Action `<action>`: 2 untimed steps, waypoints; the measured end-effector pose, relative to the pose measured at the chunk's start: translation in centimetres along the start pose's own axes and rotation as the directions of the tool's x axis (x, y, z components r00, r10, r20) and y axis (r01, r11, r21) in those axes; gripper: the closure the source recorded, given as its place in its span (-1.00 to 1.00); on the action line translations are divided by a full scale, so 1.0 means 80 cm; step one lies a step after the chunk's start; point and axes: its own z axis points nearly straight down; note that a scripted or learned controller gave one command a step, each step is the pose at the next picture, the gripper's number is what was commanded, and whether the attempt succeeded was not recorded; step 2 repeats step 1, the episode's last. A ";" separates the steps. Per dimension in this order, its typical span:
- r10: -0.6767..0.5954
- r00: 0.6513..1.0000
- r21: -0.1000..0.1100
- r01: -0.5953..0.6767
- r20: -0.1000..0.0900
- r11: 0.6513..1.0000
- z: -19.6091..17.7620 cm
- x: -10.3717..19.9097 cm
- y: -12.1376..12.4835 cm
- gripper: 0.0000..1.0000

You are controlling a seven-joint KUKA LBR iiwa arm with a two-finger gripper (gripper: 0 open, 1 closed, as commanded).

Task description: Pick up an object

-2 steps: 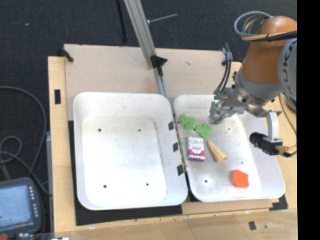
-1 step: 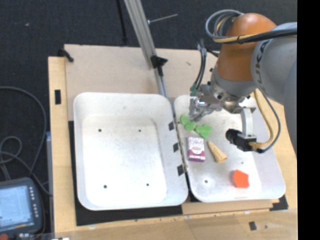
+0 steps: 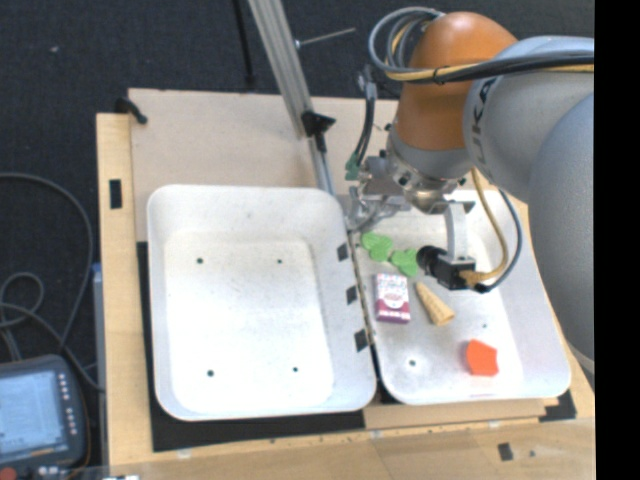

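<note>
The right bin (image 3: pixel 520 368) holds several small objects. Two green pieces (image 3: pixel 390 253) lie near its left wall. A purple and white box (image 3: pixel 392 299) sits just below them. A tan wedge (image 3: pixel 434 306) lies to the box's right, and an orange block (image 3: pixel 482 358) rests nearer the bin's front. My gripper (image 3: pixel 368 206) hangs under the orange wrist band at the bin's back left, just above the green pieces. The wrist hides its fingers.
The left bin (image 3: pixel 250 298) stands beside the right one, their walls meeting in the middle. A slanted metal post (image 3: pixel 285 68) rises behind the bins. A black cable with a connector (image 3: pixel 450 268) loops from the arm over the right bin.
</note>
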 end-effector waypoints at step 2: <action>-0.001 1.000 0.000 0.001 -0.001 1.000 0.008 0.061 0.002 1.00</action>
